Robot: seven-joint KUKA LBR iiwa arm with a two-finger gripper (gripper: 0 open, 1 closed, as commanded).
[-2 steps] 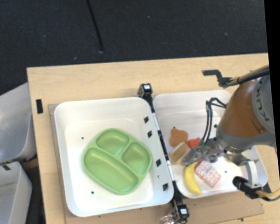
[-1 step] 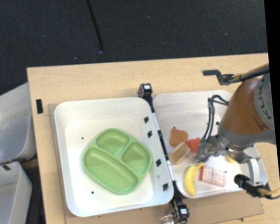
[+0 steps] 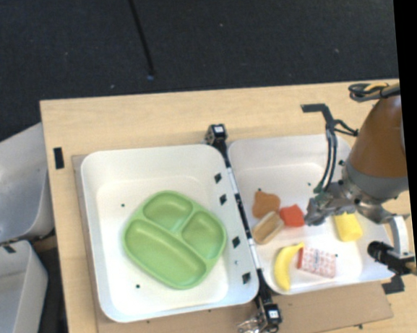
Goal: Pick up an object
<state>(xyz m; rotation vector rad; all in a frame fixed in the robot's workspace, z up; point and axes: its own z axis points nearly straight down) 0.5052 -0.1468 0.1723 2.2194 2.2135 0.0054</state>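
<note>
- My claw hangs low over the right bin, at the end of my grey arm with its orange band, which comes in from the right.
- Whether the claw is wide or narrow I cannot tell; it is dark and small at this slant, and I see nothing gripped in it.
- A red block lies just left of the claw, close enough that they may touch; I cannot tell.
- A yellow block sits just right of the claw and a little nearer the front rim.
- A brown toy and a bun lie further left, beyond the red block.
- A banana and a red-and-white packet lie side by side in front of the claw, near the front rim.
- Well to the left, in the left bin, a green divided plate lies flat.
- Both bins rest on the pale wooden worktop.
</note>
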